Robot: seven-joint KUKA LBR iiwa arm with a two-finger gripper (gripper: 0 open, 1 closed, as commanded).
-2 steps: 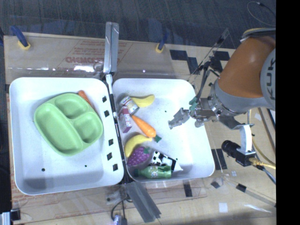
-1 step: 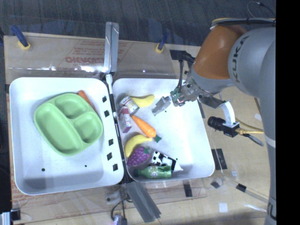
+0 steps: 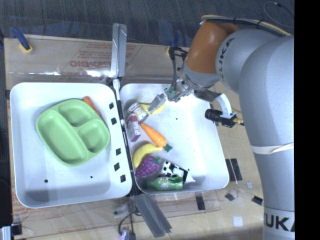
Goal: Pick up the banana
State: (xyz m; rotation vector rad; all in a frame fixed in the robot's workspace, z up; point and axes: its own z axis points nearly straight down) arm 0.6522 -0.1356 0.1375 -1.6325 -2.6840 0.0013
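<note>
partly visible "uka" marks arm [image 3: 270, 134].

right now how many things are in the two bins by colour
green: 2, divided plate, bottle
orange: 2, carrot, carrot behind the plate
yellow: 2, banana, piece under the gripper
purple: 1, grapes
black and white: 1, toy
mixed: 1, packet
total: 9
</note>
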